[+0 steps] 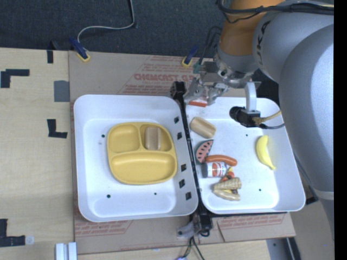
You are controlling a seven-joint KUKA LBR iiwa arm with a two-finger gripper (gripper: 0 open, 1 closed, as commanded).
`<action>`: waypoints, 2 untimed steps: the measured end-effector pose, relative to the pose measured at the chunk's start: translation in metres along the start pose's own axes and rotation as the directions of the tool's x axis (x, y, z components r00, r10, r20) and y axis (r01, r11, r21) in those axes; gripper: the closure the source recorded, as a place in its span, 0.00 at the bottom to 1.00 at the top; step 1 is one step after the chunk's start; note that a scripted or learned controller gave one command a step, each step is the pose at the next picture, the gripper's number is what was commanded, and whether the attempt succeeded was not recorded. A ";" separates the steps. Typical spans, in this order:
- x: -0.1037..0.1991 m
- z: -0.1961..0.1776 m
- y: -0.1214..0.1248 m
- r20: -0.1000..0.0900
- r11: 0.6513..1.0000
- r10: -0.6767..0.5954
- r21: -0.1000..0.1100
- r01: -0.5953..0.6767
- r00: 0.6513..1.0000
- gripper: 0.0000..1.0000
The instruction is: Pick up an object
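Camera view: gripper (pixel 201 93) above bread roll (pixel 202 127)

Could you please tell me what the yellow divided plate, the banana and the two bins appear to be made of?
The yellow divided plate looks like moulded plastic: uniform colour, soft sheen, rounded compartment walls. The banana is probably a plastic toy, given its even, unblemished yellow and smooth surface, though a real fruit cannot be excluded. The left bin and right bin look like thin glossy white plastic with rounded corners and rims.
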State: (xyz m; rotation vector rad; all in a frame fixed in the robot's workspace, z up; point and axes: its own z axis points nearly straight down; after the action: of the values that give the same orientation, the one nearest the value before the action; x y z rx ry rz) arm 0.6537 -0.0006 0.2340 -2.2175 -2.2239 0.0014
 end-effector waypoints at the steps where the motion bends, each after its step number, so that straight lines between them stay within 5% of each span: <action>1: 0.068 -0.011 -0.026 0.000 1.000 0.000 0.000 0.000 1.000 1.00; 2: 0.141 -0.015 -0.058 0.000 1.000 -0.001 0.001 0.001 1.000 1.00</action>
State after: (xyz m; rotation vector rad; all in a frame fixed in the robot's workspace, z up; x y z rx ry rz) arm 0.5951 0.1406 0.2492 -2.2161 -2.2240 0.0020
